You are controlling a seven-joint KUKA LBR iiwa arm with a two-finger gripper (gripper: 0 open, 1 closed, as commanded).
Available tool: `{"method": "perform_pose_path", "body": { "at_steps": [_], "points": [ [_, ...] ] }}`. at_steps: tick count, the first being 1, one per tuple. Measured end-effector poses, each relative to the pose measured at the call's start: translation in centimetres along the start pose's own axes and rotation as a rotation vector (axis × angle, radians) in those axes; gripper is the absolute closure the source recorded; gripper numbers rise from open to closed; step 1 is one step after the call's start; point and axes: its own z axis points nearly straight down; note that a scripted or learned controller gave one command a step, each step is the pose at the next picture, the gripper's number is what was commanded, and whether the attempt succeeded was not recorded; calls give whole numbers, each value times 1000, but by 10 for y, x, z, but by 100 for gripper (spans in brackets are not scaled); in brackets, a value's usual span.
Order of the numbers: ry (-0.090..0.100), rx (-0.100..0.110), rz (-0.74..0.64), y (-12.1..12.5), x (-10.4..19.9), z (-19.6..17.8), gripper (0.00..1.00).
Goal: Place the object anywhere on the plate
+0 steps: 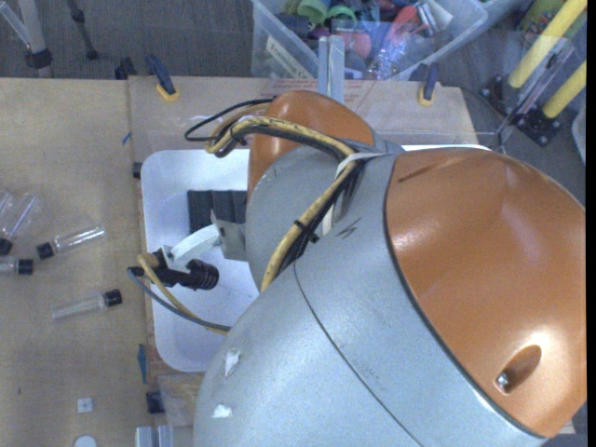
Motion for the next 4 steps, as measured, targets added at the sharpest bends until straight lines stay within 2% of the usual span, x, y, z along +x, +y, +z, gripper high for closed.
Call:
{"method": "perform_pose_path", "body": {
  "at_steps": [1, 2, 3, 4],
  "points": [
    [5, 1, -4, -5, -19, 82, 0],
    [0, 0, -14, -4, -23, -14, 0],
    [0, -1, -11, -3, -22, -24, 100],
    [-4, 2, -387, 16, 92, -81, 100]
  ]
}}
